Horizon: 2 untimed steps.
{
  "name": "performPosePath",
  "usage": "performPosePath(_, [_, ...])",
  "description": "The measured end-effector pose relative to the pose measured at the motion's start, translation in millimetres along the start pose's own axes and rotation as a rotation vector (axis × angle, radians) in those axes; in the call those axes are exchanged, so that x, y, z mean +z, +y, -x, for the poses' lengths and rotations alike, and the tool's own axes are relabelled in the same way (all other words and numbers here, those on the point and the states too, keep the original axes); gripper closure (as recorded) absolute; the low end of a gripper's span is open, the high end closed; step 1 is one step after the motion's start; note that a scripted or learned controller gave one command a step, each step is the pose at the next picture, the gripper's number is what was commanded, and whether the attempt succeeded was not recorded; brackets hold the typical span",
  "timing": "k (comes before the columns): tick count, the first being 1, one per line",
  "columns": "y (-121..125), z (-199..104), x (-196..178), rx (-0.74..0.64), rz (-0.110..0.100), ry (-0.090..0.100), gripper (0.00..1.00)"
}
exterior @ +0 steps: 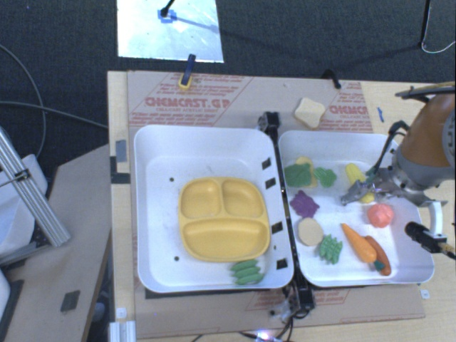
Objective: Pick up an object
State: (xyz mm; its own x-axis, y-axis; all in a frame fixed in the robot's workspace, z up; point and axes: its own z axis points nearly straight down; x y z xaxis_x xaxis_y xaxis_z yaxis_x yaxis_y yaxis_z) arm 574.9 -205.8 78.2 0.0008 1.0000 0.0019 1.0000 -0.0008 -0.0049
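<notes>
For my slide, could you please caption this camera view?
Two-finger gripper over the right white bin of toy food; yellow divided plate in the left.

A single fixed camera is mounted above the bench [235, 91] and looks down at a slant. The far edge of the bench lies toward the top of the frame and the near edge toward the bottom. The camera stands far enough back to take in both white bins whole: the left bin [153, 191] occupies the frame centre, and the right bin [406, 266] sits toward the right edge. Dark floor [57, 41] shows beyond the bench's far and left edges.
</notes>
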Motion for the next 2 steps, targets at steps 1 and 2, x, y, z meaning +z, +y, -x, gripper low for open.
performPosePath(1, [3,1,-17,-0.001,0.009,-0.003,1.0])
performPosePath(2, [17,-51,-6,-0.009,0.007,0.0,1.0])
